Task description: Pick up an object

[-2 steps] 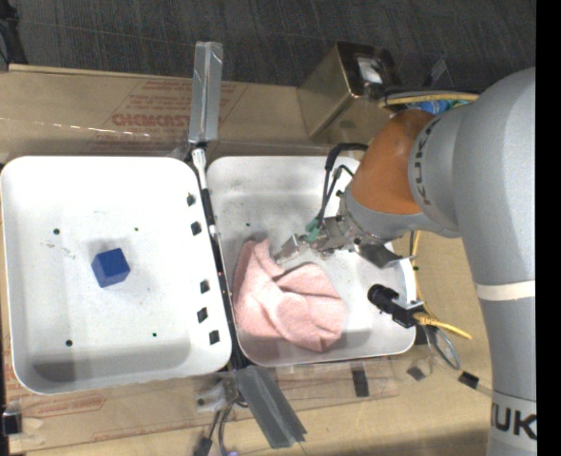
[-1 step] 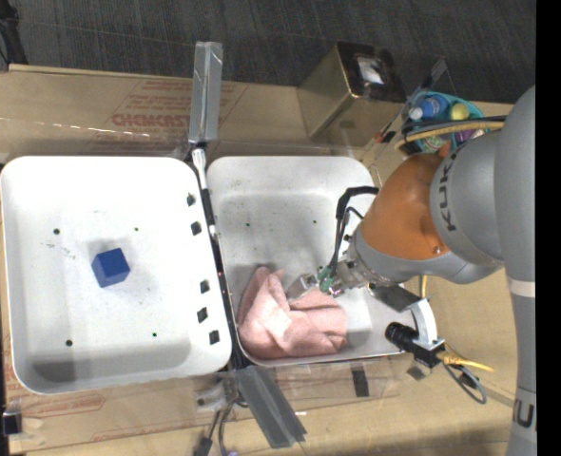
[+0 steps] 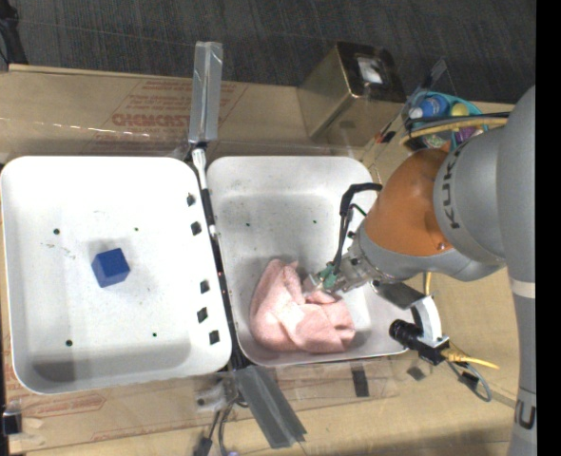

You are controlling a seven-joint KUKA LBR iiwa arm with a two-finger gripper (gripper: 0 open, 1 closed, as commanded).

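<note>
A crumpled pink cloth (image 3: 295,316) lies in the near part of the right bin (image 3: 261,188). My gripper (image 3: 325,280) is down at the cloth's upper right edge, touching it or just above it. A blue cube (image 3: 111,266) sits alone in the left bin (image 3: 33,188), left of its middle. The arm's orange band and grey wrist hang over the right bin's right side and hide that corner.
A divider with black clips (image 3: 204,264) runs between the two bins. A tan box (image 3: 349,88) stands behind the right bin. Cables and a coloured bundle (image 3: 442,112) lie at the far right.
</note>
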